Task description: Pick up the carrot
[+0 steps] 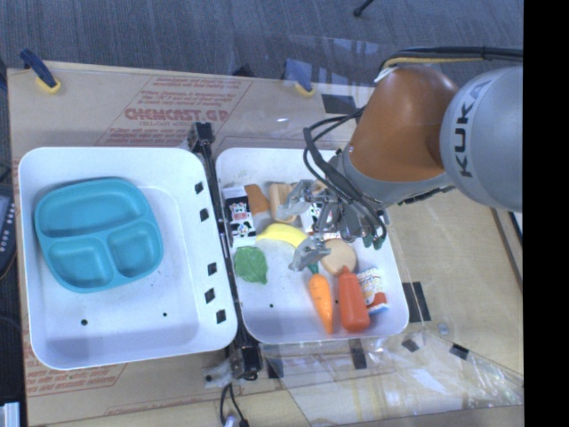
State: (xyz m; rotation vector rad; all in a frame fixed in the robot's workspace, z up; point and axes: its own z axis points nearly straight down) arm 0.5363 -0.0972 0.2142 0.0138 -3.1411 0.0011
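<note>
Camera view has the carrot [321, 302] lying near the front of the right bin [391, 323], just beside a red-orange bottle-like item [352, 302] on its right. Behind it sit a tan round piece [339, 258], a yellow banana [283, 234] and a green leafy toy [251, 264]. Above them hangs the gripper [311, 254]; I cannot tell whether it is clenched or released. A blue divided tray [96, 231] rests in the left bin [107, 341].
</note>
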